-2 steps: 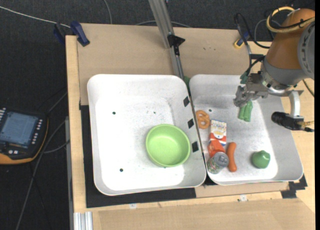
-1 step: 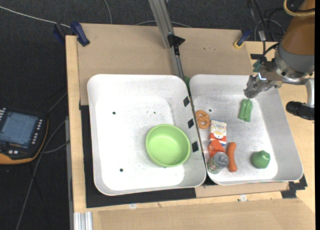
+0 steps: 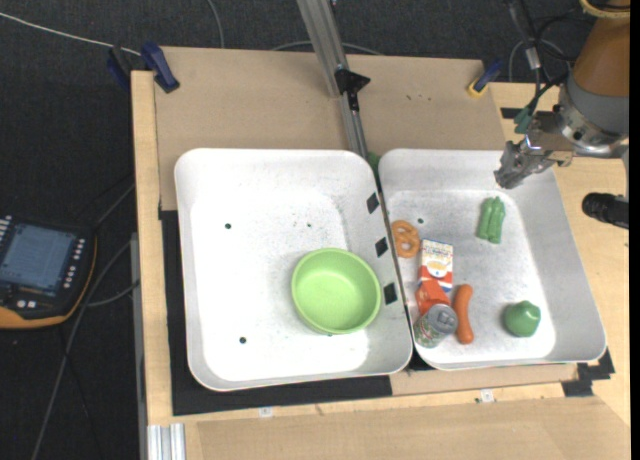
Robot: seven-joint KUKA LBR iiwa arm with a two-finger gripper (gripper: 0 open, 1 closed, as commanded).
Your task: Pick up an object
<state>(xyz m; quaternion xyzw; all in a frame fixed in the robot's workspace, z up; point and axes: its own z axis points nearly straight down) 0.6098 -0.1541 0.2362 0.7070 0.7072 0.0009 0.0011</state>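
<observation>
The right bin (image 3: 560,248) holds a green ridged piece (image 3: 490,220), a pretzel (image 3: 405,238), a small orange and white carton (image 3: 436,260), a red and grey can (image 3: 434,320), an orange sausage (image 3: 463,313) and a green pepper (image 3: 521,319). My gripper (image 3: 510,170) hangs over the bin's far right part, just above and to the right of the green ridged piece. Nothing shows between its fingers.
A light green bowl (image 3: 336,290) sits in the left bin (image 3: 250,218) near its front right. A metal post (image 3: 325,38) rises behind the divide between the bins. A handheld pendant (image 3: 40,268) lies off the bench at the left.
</observation>
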